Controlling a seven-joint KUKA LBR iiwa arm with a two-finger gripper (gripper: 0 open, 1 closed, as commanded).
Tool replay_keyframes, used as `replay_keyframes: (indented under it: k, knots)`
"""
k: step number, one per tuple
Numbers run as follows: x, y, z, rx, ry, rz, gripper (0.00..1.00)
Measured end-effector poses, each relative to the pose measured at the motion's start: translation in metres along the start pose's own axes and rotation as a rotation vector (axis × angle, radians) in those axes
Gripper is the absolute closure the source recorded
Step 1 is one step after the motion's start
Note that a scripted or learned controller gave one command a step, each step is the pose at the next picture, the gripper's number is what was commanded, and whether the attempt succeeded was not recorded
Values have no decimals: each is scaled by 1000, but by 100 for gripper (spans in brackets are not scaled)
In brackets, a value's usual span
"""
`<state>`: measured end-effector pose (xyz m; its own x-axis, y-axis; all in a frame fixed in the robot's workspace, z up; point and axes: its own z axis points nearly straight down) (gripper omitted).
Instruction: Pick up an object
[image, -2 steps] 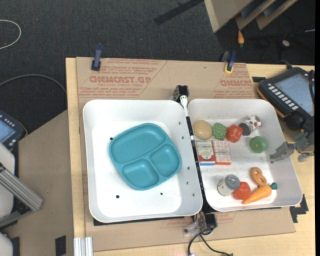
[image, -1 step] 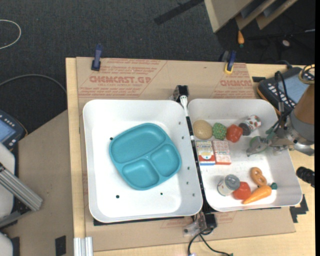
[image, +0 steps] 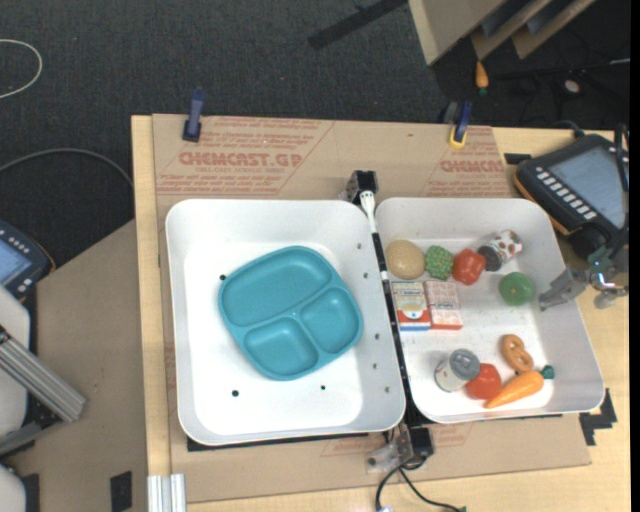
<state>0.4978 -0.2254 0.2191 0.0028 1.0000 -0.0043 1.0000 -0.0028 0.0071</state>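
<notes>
**Toy food spread across the right bin, gripper at its far edge**

Two shallow white bins sit side by side on a brown cardboard-covered bench. The left white bin holds a teal plastic plate with three compartments, lying near its middle.

The right white bin carries all the small objects. Along its upper part run a beige egg-shaped toy, a green bumpy toy vegetable, a red toy tomato and a small white-and-dark patterned cylinder, each close beside the next. A green round toy lies a little below the cylinder. Two small white-and-red cartons sit side by side near the bin's left wall. Lower down are a grey round lidded piece, touching a red toy pepper, an orange toy carrot and a tan pretzel-like ring.

The grey gripper shows at the right bin's right rim, near the green round toy but apart from it. Whether it is open or closed cannot be told, and nothing is seen in its grasp.
</notes>
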Motion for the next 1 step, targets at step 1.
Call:
replay_keyframes:
  k: [1]
  knots:
    - [10,-19,138,13,24,-10,0]
